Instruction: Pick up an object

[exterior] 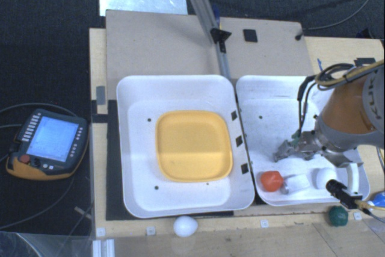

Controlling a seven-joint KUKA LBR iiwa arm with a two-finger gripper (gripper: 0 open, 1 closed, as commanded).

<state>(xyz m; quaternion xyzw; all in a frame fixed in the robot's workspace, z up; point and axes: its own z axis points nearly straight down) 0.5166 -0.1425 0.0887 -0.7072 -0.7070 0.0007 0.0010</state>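
The gripper (287, 152) is held low over the right bin (264, 99), near the red ball (271, 180); its opening cannot be told.

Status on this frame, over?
Hand low in right bin, grip unclear. Red ball lies loose beside it. Yellow plate in left bin.
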